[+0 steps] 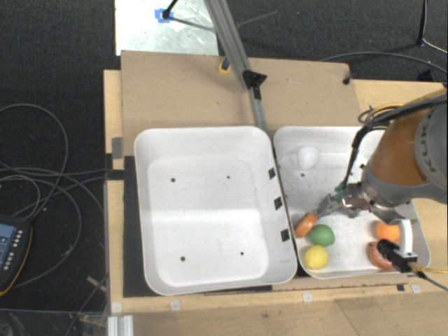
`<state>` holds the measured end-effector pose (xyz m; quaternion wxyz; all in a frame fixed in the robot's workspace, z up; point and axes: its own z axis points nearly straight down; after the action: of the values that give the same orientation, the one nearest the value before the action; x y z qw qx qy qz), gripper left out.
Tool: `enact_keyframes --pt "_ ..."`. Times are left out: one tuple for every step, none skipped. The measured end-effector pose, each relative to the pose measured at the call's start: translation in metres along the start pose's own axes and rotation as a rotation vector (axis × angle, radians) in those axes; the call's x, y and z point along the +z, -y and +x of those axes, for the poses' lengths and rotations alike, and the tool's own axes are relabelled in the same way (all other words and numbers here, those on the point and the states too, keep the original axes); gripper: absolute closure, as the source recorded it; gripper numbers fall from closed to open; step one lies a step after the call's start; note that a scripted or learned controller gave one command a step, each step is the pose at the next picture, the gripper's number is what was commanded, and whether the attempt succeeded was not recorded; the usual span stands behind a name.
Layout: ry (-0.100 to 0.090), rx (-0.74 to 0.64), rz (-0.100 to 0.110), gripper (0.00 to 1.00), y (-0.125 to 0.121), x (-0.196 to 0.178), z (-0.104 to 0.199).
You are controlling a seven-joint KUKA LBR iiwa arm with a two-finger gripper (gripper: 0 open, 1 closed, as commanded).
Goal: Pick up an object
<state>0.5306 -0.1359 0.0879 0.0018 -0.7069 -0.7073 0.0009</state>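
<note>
Yellow ball [316, 257] lies nearest; orange piece [306, 225] slants up-right; end effector [341, 205] grip state unclear.

Wide open floor across the left bin [210, 208]; room too in the upper part of the right bin [329, 137], save a white object [306, 157]; crowded along its lower edge by green ball [321, 235], yellow ball [316, 257], orange pieces [306, 225].
</note>
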Motion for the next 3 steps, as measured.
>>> enact_keyframes --pt "0.001 0.001 -0.006 1.00 -0.002 -0.013 -0.001" --pt "0.002 -0.004 -0.010 1.00 0.005 -0.065 0.004" --pt "0.002 -0.006 -0.010 1.00 0.006 -0.110 0.009"
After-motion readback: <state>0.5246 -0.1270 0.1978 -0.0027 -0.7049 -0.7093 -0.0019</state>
